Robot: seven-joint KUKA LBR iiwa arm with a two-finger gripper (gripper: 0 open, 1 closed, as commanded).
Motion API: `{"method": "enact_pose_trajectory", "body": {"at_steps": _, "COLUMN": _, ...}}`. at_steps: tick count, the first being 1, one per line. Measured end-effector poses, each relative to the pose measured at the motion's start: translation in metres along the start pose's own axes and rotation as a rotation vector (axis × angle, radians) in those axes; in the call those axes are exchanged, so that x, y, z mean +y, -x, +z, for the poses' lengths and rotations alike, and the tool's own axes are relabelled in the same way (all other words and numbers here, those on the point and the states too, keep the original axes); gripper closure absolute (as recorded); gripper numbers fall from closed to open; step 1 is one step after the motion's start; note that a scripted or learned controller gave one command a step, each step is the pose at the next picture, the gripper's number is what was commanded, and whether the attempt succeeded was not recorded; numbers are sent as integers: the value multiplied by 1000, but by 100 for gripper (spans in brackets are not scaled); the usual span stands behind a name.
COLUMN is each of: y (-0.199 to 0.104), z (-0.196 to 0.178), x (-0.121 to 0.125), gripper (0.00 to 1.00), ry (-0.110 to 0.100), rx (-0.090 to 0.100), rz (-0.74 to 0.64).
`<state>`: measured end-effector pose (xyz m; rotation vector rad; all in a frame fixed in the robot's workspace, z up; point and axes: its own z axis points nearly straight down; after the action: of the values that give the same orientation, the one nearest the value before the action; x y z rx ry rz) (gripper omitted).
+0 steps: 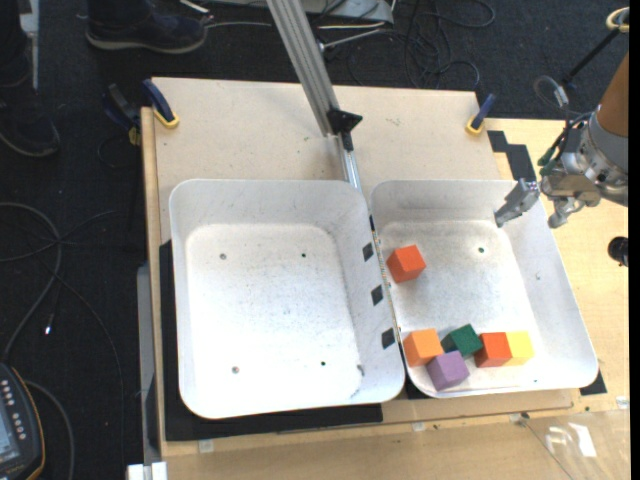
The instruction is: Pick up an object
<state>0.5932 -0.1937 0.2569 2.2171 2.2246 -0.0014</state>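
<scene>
— Hovering at the right bin's far right corner, the gripper hangs above the rim with its two fingers apart and nothing between them. Why there, do you think?

— My guess is that it is between tries, parked high and clear of the blocks. None of them sits under it.

— Where are the blocks, then?

— All in the right bin. One orange-red cube lies alone near the bin's left wall, well apart from the rest. Along the near edge sits a tight cluster: an orange cube, a green cube, a red cube and a yellow cube in a rough row, with a purple cube just in front.

— Which would you go for?

— The lone one. It has free space on every side, so fingers could close around it. The clustered ones touch or nearly touch, which leaves little room for a finger to slip down.

— And the surroundings?

— Both bins rest on a pale wooden board, clamped at its far corners. The left bin shows speckled marks on its floor. A slanted metal pole runs up from between the bins, and cables trail over the dark floor beyond.
</scene>
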Motion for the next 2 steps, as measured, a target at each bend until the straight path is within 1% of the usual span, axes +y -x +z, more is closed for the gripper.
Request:
{"method": "enact_pose_trajectory", "body": {"at_steps": 1, "y": -106, "z": 64, "x": 0, "gripper": 0, "ry": -4, "rx": 5, "rz": -6}}
{"method": "enact_pose_trajectory", "body": {"at_steps": 2, "y": -149, "z": 62, "x": -48, "gripper": 0, "ry": -4, "rx": 4, "rz": -3}}
